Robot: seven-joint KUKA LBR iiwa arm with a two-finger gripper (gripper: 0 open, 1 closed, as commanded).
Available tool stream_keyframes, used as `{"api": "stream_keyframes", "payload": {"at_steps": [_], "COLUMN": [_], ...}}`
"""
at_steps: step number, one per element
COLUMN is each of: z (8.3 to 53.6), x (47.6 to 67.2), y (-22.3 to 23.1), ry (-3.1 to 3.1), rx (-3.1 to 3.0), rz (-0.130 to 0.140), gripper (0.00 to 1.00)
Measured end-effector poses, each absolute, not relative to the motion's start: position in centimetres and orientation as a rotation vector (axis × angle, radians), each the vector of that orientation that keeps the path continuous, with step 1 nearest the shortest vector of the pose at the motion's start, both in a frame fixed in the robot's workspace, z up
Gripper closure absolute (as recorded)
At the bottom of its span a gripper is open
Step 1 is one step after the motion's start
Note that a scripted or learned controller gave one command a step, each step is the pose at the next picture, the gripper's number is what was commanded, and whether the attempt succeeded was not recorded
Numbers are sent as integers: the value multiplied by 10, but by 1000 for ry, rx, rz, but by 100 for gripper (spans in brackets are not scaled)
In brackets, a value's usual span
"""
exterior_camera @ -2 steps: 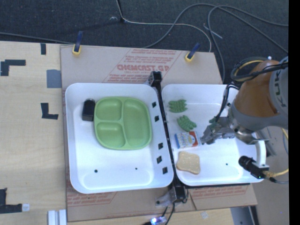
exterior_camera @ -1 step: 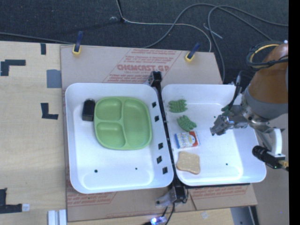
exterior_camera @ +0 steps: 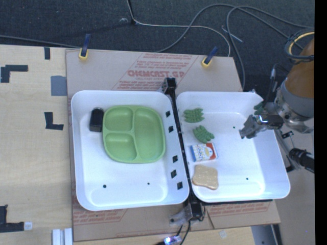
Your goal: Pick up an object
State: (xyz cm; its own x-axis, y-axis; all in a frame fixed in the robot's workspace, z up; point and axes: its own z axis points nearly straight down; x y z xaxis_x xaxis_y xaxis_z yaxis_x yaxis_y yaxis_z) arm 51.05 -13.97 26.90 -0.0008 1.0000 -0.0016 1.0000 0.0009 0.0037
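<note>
Camera view: cardboard-topped bench (exterior_camera: 153, 70), dark carpet (exterior_camera: 61, 9) behind, hand (exterior_camera: 251, 127) state indiscernible

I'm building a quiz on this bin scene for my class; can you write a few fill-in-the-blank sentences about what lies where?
1. The green divided plate lies in the ____ bin.
2. The black object sits on the plate's ____ side.
3. In the right bin, the slice of toast lies nearest the ____ edge of the view.
4. The gripper hovers over the ____ bin.

Missing words: left; left; bottom; right
</note>
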Motion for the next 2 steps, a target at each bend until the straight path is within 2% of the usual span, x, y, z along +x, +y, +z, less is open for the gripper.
{"api": "stream_keyframes", "payload": {"at_steps": [2], "z": [264], "x": [524], "y": [-47], "ry": [2230], "rx": [2215], "rz": [0], "gripper": [100]}}
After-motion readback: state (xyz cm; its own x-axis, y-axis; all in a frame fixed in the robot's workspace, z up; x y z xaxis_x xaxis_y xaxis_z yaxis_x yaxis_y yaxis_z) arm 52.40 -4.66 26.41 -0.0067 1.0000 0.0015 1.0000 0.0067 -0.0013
